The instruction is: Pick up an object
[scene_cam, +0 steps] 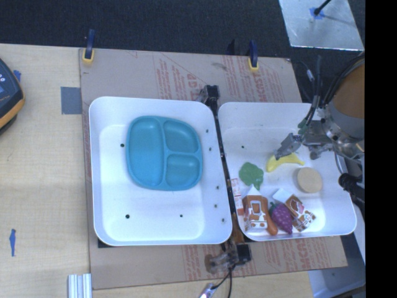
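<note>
Over the right bin [248,120], pincer [289,146] spread just above yellow banana [284,161], touching nothing.

A light wooden desk [43,185] carries a cardboard sheet [180,73], held at its far edge by two clamps [89,47]. Two white bins [102,166] sit side by side on the cardboard. A yellow-edged device [9,98] lies at the desk's left.

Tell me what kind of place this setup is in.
Probably a robotics lab test bench: two white bins sit on cardboard clamped to a wooden table, toy food such as a yellow banana lies in the right one, and a gripper reaches in above it.
</note>
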